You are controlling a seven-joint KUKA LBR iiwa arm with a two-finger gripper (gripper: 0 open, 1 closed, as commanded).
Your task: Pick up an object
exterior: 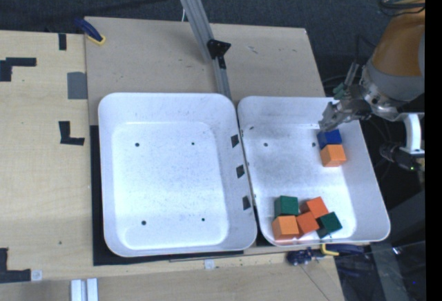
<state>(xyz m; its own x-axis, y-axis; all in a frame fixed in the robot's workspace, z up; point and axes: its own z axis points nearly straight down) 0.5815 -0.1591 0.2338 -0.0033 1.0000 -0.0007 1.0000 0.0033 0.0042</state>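
- The gripper (331, 117) sits at the right of the frame, over the upper right part of the right bin (276, 113), hanging from the grey wrist with the orange band above it. Whether it is released or clenched cannot be told from this view.
- Just below it lies a blue block (330, 136), touching an orange block (333, 154) on its lower side; the two form a short column near the bin's right wall.
- No block can be seen in the gripper's grasp.
- A cluster sits in the bin's lower right corner: a green block (286, 206), an orange cube (316, 208), another orange piece (285, 226) and a dark green block (329, 223), packed against one another.
- The left bin (110, 154) occupies the middle of the frame.
- Judged by look, the blocks are small, rigid and light, with flat faces that should not crush or deform.
- The blue block seems the best target: take it across its two free side faces, not the face pressed against the orange one, so the neighbour is not dragged along.
- The smooth faces may slip if the grasp is off-centre.
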